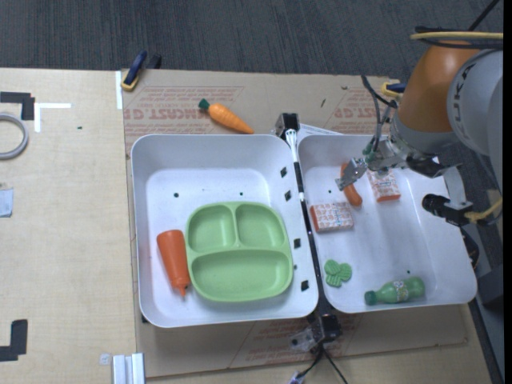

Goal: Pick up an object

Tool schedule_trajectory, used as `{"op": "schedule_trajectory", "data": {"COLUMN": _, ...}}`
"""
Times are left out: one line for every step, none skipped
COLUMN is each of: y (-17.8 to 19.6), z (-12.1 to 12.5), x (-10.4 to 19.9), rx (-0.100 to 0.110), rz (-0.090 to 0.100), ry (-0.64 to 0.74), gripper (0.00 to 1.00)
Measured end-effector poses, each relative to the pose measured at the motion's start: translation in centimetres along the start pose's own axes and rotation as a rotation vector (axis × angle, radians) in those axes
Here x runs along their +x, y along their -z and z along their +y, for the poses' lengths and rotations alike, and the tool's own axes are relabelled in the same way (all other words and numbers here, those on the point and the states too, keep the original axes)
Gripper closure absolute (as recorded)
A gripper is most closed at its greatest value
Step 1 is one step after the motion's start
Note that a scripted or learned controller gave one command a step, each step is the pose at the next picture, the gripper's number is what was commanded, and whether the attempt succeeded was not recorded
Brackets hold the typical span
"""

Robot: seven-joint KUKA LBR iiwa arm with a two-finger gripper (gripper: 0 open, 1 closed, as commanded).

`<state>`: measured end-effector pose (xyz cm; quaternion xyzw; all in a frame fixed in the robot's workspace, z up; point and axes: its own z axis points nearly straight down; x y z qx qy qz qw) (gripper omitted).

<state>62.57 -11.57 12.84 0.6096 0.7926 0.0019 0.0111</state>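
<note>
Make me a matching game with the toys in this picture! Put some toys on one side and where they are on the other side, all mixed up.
Things:
1. green divided plate
2. green bottle
3. carrot with a green top
4. gripper

Places:
A. on the cardboard behind the bins
B. in the left bin
C. over the small orange toy in the right bin
D. lying at the right bin's near edge

Pairs: 1-B, 2-D, 3-A, 4-C

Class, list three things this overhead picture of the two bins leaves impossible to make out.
- Gripper: open or shut unclear; too small, over the orange item.
- Printing on the small box: too small to read.
- Arm: cut off by the right edge.
</note>
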Motion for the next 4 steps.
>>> {"op": "schedule_trajectory", "data": {"y": -3.6, "z": 1.5, "x": -0.7, "rx": 0.009, "rz": 0.017, "ry": 0.552, "gripper": 0.00}}
{"op": "schedule_trajectory", "data": {"y": -2.6, "z": 1.6, "x": -0.8, "rx": 0.005, "rz": 0.014, "ry": 0.550, "gripper": 1.00}}
{"op": "schedule_trajectory", "data": {"y": 6.5, "z": 0.1, "x": 6.8, "rx": 0.012, "rz": 0.015, "ry": 0.269, "gripper": 1.00}}
{"op": "schedule_trajectory", "data": {"y": 13.9, "z": -5.3, "x": 13.9, "rx": 0.013, "rz": 0.018, "ry": 0.430, "gripper": 1.00}}
